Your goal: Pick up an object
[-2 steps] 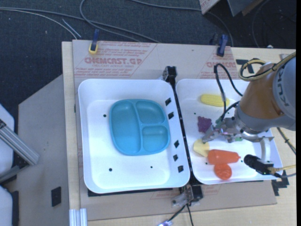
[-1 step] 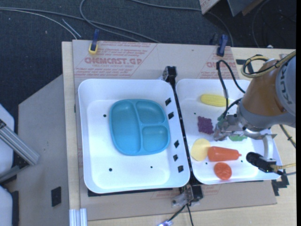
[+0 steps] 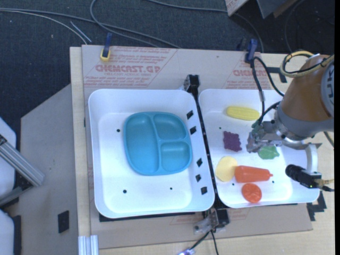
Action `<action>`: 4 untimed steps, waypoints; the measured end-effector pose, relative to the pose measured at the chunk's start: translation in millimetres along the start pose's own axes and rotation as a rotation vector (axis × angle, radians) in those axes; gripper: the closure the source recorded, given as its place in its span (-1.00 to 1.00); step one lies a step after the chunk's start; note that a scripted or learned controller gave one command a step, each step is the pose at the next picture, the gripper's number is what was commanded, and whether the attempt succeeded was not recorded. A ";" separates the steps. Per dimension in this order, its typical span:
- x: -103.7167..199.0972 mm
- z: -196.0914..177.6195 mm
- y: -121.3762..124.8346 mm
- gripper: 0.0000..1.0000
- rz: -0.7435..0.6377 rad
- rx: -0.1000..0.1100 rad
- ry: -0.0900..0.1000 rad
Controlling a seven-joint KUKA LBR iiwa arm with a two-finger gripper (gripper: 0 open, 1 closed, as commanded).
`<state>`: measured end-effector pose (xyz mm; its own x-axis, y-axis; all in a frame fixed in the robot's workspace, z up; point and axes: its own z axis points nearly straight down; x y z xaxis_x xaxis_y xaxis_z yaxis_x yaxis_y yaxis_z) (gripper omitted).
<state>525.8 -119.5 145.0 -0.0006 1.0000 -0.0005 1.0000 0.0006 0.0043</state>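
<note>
The right bin (image 3: pixel 223 193) holds a yellow corn cob (image 3: pixel 242 112), a purple grape bunch (image 3: pixel 231 141), a pale yellow piece (image 3: pixel 226 168), an orange carrot (image 3: pixel 252 173), a red-orange round fruit (image 3: pixel 252 193) and a green item (image 3: pixel 269 152). My gripper (image 3: pixel 258 141) hangs low over the middle of this bin, right beside the green item's left edge and just right of the grapes. The wrist hides part of the green item.
The left bin (image 3: pixel 106 190) carries a blue divided plate (image 3: pixel 158 142). A black divider with clips (image 3: pixel 197 137) runs between the bins. Cables (image 3: pixel 260 78) trail along the arm at the right. A black fitting (image 3: pixel 300 175) juts over the right bin's right edge.
</note>
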 end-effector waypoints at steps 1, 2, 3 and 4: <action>-7.3 -49.1 -4.9 1.00 0.001 -0.001 -0.001; -7.3 -56.4 -4.1 1.00 0.000 0.002 0.000; 43.9 -50.9 10.0 1.00 -0.005 0.003 0.003; 105.6 -62.3 21.1 1.00 -0.006 0.003 0.002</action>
<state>546.6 -13.8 207.4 -0.0066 1.0000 0.0019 1.0000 0.0066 0.0015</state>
